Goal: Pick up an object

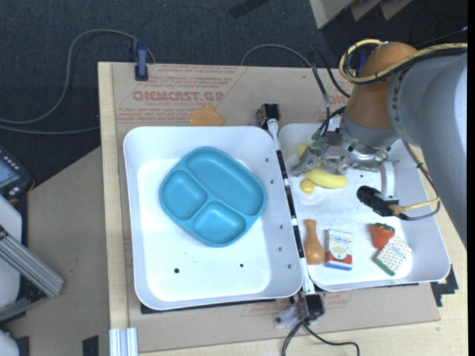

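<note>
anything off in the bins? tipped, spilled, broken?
Nothing spilled or broken. The blue divided plate sits skewed in the left bin. The small box and orange bottle lie flat in the right bin.

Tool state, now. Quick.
Tool: cannot be told if open or closed; it sits low in the right bin, right by the banana.

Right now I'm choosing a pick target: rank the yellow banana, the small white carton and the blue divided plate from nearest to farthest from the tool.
1. Yellow banana: in the right bin, just below the tool.
2. Small white carton: near that bin's front edge, beside the orange bottle.
3. Blue divided plate: over in the left bin, farthest.
</note>
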You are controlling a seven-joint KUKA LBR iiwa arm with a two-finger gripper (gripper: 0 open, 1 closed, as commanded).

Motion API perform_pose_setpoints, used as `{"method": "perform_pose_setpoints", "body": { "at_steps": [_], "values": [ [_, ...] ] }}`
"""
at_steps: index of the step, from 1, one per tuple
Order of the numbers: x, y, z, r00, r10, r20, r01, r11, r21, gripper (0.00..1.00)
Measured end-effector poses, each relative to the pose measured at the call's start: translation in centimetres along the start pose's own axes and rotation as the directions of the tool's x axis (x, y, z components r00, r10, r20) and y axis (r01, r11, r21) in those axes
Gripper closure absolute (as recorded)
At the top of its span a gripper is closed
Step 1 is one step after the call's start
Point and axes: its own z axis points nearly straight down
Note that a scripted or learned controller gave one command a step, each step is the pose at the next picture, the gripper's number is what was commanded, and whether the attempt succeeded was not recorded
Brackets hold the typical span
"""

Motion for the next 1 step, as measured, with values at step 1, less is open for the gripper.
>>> {"method": "perform_pose_setpoints", "body": {
  "at_steps": [1],
  "values": [
    [-0.55,0.11,-1.75,1.0,0.005,0.005,-0.005,1.0,-0.01,1.0]
  ]
}}
